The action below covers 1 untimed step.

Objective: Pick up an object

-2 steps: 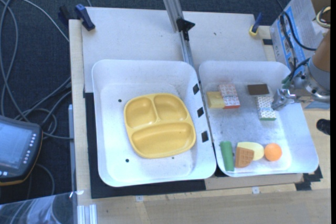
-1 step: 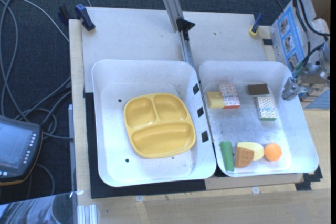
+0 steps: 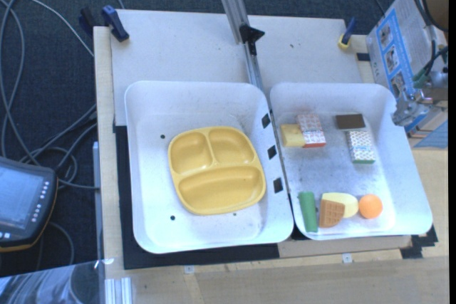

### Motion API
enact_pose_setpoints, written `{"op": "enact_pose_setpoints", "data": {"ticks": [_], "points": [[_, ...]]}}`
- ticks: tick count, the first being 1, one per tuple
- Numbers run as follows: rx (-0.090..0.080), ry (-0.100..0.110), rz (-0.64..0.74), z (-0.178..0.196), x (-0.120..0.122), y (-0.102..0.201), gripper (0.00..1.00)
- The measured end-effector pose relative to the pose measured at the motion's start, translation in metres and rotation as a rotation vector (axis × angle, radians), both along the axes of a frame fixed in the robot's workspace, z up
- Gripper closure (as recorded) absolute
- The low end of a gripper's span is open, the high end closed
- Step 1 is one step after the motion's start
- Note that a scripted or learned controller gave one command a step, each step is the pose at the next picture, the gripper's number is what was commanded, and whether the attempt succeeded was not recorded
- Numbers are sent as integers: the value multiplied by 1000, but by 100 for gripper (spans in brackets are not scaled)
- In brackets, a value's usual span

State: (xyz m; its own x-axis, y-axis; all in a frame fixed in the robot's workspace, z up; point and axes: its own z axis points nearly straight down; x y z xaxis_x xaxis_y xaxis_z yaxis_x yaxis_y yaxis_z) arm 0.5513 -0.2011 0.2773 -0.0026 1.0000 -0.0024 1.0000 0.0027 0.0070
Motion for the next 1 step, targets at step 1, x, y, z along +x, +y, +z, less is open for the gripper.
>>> {"op": "enact_pose_setpoints", "data": {"ticks": [1], "points": [[5,5,5,5,7,56,100]]}}
